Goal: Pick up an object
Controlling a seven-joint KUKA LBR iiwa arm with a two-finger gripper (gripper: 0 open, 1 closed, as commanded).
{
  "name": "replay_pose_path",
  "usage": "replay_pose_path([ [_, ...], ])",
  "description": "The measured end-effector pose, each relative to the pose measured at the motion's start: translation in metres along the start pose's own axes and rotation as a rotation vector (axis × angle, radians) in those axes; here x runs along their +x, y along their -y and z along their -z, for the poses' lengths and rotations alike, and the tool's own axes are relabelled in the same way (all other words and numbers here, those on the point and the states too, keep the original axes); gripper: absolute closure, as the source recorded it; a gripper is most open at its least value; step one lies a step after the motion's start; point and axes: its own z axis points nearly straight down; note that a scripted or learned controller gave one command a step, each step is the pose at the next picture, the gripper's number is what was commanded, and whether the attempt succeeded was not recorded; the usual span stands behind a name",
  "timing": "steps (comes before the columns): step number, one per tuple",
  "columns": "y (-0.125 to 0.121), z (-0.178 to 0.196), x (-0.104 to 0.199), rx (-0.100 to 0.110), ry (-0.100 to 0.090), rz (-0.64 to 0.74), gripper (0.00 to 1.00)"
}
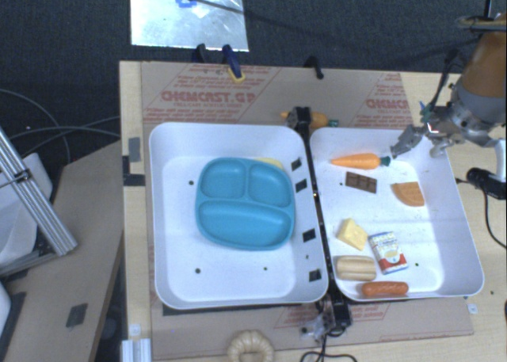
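The right bin (455, 218) holds several toy foods. At its far edge lies an orange carrot (356, 161); below it are a brown chocolate bar (361, 183) and an orange bread slice (408, 192). Nearer the front sit a yellow cheese wedge (352, 234), a small red-and-white carton (388, 252), a tan bun (355, 267) and a red sausage (386, 289). My gripper (421, 145) hangs over the bin's far right corner, just right of the carrot's green tip. It is open, with nothing between its fingers.
A blue divided plate (244, 202) lies in the left bin (178, 273), with a yellow item (273, 162) peeking out behind it. Black clips line the wall between the bins. A shiny metal sheet (186, 4) lies beyond the bench.
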Motion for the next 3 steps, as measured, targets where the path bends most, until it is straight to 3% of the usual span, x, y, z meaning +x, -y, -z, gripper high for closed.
replay_pose_path([
  [2, -0.001, -0.094, 0.0, 0.001, 0.0, 0.001, 0.0],
  [3, -0.004, -0.079, -0.001, -0.008, 0.002, 0.002, 1.0],
])
